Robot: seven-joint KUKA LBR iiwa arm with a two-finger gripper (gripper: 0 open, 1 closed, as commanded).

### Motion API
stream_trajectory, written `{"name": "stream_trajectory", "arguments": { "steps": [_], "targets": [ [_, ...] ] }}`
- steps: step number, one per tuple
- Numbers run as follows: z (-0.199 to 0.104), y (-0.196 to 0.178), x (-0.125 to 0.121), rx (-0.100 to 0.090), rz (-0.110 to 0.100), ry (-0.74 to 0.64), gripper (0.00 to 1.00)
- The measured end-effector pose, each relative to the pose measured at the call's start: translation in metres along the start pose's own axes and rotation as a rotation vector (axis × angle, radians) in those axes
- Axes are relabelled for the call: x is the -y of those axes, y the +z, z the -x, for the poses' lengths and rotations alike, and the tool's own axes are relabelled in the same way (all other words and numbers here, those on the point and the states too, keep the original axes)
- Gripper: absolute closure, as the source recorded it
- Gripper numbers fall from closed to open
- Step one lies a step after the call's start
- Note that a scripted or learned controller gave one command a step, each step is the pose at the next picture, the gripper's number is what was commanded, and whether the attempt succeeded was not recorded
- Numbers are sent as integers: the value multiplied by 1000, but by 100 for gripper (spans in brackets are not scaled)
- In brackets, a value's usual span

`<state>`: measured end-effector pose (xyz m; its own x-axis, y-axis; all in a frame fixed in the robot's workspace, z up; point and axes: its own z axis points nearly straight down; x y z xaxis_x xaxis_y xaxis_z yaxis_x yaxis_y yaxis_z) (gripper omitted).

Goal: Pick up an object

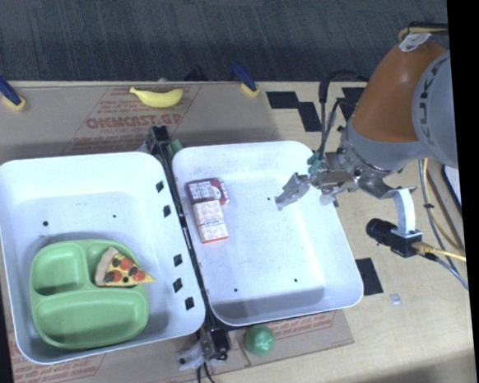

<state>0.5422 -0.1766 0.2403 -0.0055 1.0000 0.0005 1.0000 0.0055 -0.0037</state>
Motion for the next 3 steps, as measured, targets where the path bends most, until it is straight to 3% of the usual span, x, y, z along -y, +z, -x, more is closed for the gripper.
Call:
{"name": "stream_trajectory", "arguments": {
  "steps": [1,2,3],
  "targets": [
    [27,123,-85,-1,-5,-2,0],
    [-15,128,9,-1,-2,0,0],
    [-79,150,57,-1,-1,-2,0]
  ]
}}
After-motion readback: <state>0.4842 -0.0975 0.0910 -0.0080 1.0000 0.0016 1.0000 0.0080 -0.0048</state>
